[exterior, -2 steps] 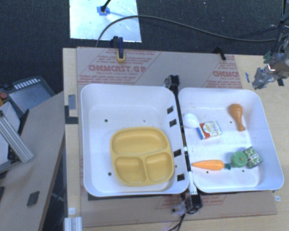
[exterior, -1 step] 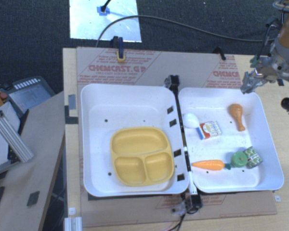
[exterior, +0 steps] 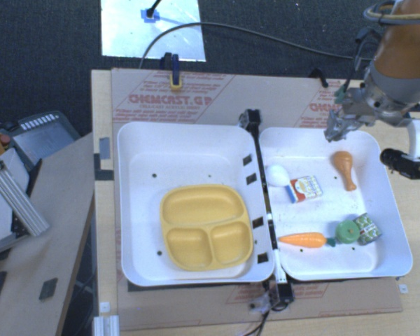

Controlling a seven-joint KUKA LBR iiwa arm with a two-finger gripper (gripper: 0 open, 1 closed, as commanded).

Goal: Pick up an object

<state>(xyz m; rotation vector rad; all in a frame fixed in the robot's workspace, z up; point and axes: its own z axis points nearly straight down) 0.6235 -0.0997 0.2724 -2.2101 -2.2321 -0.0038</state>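
The gripper hangs over the right bin's far rim; whether its fingers are apart I cannot tell. Below lie a drumstick, white egg, small carton and carrot. A yellow tray fills the left bin.

Arm reaches in from right, wrist angled down-left, nothing held.

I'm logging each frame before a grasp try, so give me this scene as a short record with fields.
left bin: yellow divided tray
right bin: white egg, small carton, drumstick, carrot, green toy
gripper: above the right bin's far edge, near the drumstick, holding nothing visible
fingers: cannot tell
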